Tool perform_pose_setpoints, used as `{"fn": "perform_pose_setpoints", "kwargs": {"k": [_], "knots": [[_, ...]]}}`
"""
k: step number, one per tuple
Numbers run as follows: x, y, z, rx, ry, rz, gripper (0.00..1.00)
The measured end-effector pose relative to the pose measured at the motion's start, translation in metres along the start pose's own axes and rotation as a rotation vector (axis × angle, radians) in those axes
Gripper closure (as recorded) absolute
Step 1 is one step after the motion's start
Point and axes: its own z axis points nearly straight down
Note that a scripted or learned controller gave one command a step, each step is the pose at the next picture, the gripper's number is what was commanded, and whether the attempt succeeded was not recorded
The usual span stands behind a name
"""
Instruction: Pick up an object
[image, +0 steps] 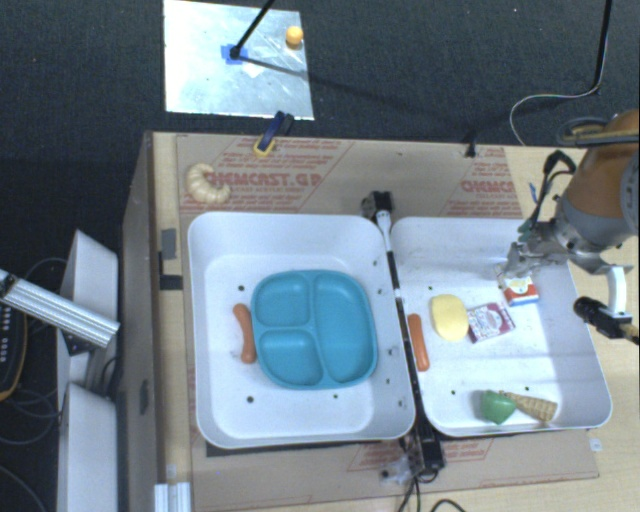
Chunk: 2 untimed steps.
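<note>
My gripper (519, 264) hangs over the upper right part of the right bin (590, 385), at the end of the grey arm with the orange band (600, 185). Just below it a small red and white carton (521, 293) lies on the bin floor, very close to the gripper tip. A red and white packet (490, 322) and a yellow rounded object (450, 317) lie to the lower left of it. An orange sausage (417, 342) rests by the bin's left wall. A green piece (494, 406) and a waffle cone (535, 407) sit near the front edge.
The left bin (215, 400) holds a blue divided tray (313, 328) and a hot dog (244, 333) beside it. A pale croissant-shaped toy (207, 181) lies on the bench behind the left bin. A black divider (395, 290) runs between the bins.
</note>
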Motion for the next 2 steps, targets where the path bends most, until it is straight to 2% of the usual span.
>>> {"fn": "perform_pose_setpoints", "kwargs": {"k": [1, 2], "knots": [[0.0, 0.0, 0.0, 0.0, 0.0, 0.0, 0.0], [0.004, -0.011, 0.012, 0.02, 0.011, 0.004, 0.0]]}}
